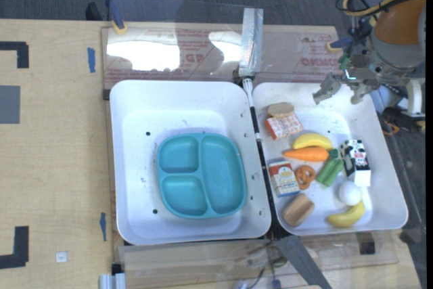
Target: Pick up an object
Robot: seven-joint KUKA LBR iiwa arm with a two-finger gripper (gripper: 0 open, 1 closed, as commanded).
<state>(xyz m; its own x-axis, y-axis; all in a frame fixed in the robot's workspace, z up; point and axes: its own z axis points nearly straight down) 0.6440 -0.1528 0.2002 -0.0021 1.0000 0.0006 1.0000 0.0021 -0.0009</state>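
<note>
I see the grey two-finger gripper (342, 93) hovering over the right white bin's (385, 166) far edge, fingers spread, grasping nothing. The toy food, including an orange plastic carrot (306, 154), lies below it. The arm is cut off at right.

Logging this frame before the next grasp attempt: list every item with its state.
gripper: fingers spread, holding nothing, above right bin's back edge
teal tray: flat in left bin, compartments bare
carrot: lying flat
yellow banana: lying near front corner
white egg: resting beside banana
</note>
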